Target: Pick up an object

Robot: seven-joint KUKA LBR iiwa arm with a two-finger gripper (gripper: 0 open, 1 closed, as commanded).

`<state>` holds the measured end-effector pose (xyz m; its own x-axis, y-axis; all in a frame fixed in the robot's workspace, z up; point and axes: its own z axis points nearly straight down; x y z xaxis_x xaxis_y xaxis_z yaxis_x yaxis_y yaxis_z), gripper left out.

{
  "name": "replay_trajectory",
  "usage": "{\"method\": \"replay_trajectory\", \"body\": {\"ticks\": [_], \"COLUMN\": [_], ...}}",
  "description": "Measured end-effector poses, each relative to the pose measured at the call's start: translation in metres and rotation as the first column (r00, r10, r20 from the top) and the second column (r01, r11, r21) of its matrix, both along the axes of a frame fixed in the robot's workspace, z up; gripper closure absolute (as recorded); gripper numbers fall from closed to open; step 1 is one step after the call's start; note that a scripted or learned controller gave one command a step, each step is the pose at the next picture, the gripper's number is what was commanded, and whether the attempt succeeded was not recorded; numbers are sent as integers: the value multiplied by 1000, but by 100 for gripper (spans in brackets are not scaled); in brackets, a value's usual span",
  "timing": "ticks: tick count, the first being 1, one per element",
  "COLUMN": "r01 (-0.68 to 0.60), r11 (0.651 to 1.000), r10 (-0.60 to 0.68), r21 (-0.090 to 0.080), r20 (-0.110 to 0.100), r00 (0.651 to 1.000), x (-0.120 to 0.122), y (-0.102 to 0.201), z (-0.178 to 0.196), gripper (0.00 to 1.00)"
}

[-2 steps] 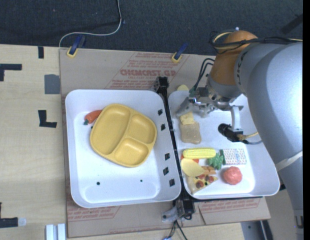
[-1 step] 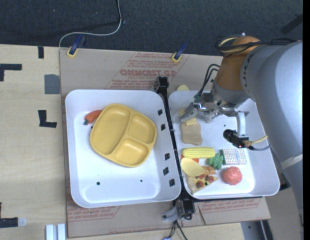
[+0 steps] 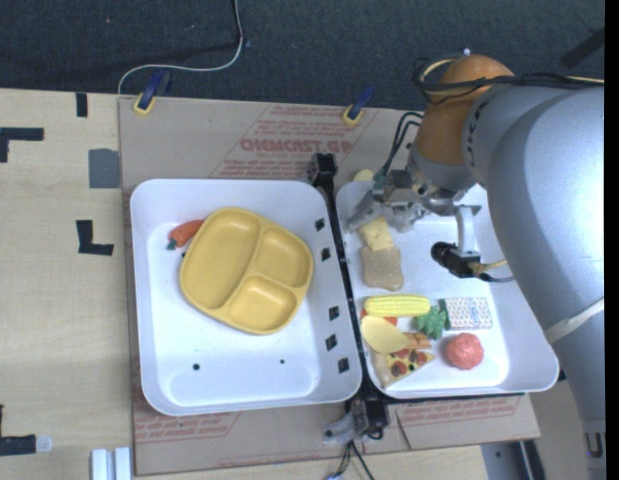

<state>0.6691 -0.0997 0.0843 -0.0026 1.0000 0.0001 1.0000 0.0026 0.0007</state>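
Camera view: cardboard [image 3: 289, 138] reads "CHEMCAST GP" in red; whether fingers [image 3: 374, 211] are apart, cannot tell.

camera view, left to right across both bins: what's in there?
Carrot → yellow divided plate → corn cob → broccoli → tomato. Left out: the pieces stacked over the corn's span, and the gripper above them.
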Motion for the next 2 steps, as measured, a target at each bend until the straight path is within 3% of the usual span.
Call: {"method": "replay_trajectory", "body": {"ticks": [2], "r01": [3], "r11": [1000], "r10": [-3], "r21": [-5], "r20": [-3], "r00": [1000], "x": [-2], "y": [3], "z": [0], "gripper": [0]}}
